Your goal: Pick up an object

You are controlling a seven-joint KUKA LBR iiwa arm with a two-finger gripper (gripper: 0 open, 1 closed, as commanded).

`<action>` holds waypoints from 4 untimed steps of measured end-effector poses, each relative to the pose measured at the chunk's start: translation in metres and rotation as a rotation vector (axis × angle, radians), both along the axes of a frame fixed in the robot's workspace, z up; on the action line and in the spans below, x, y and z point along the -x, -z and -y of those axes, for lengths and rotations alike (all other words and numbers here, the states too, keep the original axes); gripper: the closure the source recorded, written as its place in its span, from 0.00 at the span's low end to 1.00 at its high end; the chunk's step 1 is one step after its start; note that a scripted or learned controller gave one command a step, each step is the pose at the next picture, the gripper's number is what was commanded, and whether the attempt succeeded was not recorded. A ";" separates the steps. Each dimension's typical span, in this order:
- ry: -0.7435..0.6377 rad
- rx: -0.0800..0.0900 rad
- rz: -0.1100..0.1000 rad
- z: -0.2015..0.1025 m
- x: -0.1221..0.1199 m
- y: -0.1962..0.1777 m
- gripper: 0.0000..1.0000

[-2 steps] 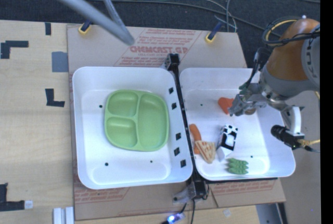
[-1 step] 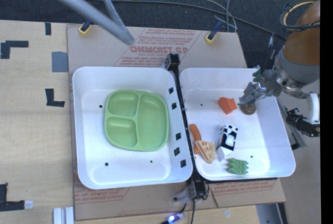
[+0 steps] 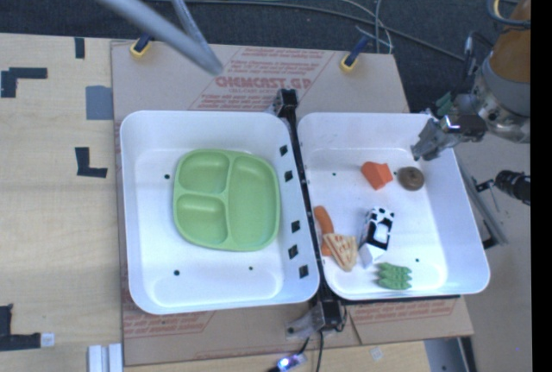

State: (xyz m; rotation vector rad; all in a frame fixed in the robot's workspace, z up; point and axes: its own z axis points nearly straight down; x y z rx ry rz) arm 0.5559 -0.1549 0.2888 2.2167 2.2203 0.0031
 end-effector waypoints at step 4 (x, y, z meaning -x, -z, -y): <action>-0.004 -0.002 -0.009 -0.232 0.019 0.049 1.00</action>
